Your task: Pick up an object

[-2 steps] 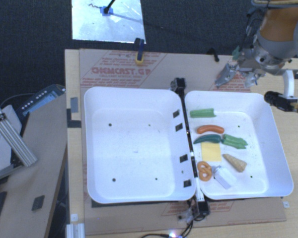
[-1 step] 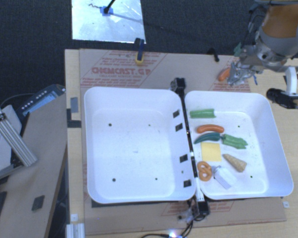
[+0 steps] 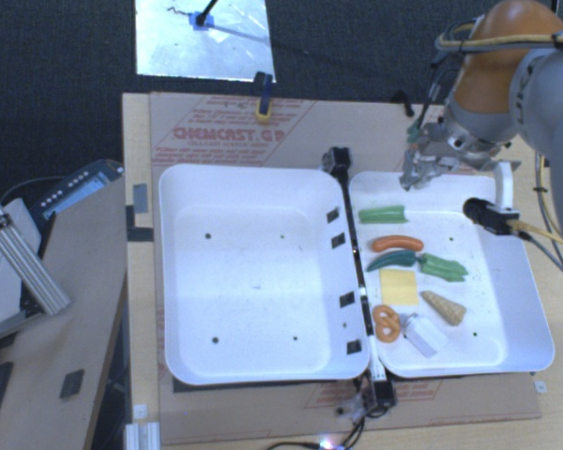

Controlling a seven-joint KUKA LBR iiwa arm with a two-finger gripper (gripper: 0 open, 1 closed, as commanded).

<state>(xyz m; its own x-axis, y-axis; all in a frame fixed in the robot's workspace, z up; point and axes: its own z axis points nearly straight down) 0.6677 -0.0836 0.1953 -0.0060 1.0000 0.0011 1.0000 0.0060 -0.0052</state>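
The right bin (image 3: 516,279) holds several toy food items: a green pepper (image 3: 383,215) near its far left, an orange sausage (image 3: 396,244), a darker green pepper (image 3: 430,264), a yellow cheese slice (image 3: 399,287), a tan cone (image 3: 444,307), a pretzel (image 3: 387,322) and a white piece (image 3: 422,336). My gripper (image 3: 415,180) hangs over the far edge of that bin, up and to the right of the first green pepper. I see nothing between its fingers.
The left bin (image 3: 253,270) lies beside the right one, with black clips (image 3: 347,270) along the shared rim. A black fitting (image 3: 488,216) juts over the right bin's far right. Cardboard lies under both bins. Grey equipment stands at the far left.
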